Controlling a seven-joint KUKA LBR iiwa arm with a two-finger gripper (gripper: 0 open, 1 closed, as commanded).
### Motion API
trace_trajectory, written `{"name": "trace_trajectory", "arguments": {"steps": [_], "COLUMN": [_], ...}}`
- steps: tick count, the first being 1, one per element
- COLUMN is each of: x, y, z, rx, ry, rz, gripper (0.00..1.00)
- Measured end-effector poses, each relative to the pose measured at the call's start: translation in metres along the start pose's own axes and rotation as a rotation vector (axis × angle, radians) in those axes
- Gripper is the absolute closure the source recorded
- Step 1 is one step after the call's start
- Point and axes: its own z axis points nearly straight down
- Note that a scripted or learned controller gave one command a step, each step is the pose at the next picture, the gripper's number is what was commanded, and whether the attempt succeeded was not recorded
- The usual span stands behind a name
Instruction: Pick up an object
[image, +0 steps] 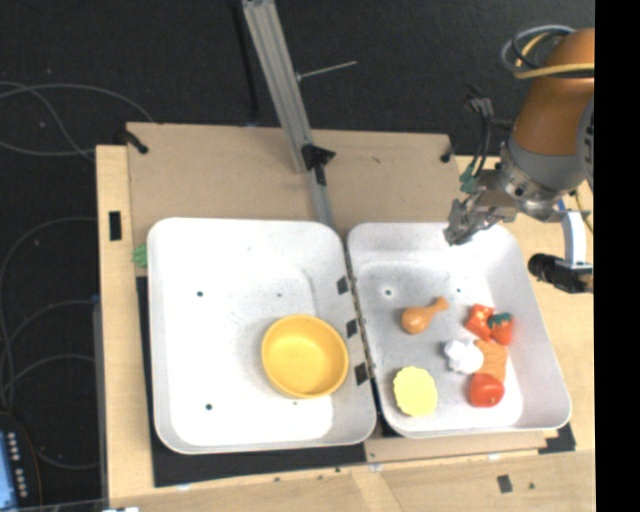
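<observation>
The fingers (458, 234) hang at the upper right of the frame, over the far rim of the right bin (520, 262), dark and pointed down and to the left. Whether they are spread or clenched cannot be told from this angle; nothing shows between them. Behind them the grey wrist rises to the orange band of the arm (552, 112), which enters from the right edge of the picture.

All the small objects lie in the right bin, below the fingers and well apart from them. Nearest, toward the bin's middle, is a tan drumstick-shaped toy (423, 316), its thin end tilted up to the right. To its right sits a red pepper-like toy (484, 322) with a green stem. Just below that is a small white lump (461, 355), touching an orange piece (494, 357), and beneath these a red round toy (485, 391). A pale yellow disc (414, 390) lies at the lower left of this bin.

The left bin (225, 270) holds a yellow bowl (304, 355), upright, in its lower right part. Both bins rest on the brown table (200, 165), and a grey metal pole (285, 85) slants across the top centre.
</observation>
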Motion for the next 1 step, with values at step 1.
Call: {"name": "trace_trajectory", "arguments": {"steps": [1], "x": [0.0564], "y": [0.0010], "z": [-0.0074], "rx": [0.002], "ry": [0.001], "rz": [-0.001], "gripper": [1.00]}}
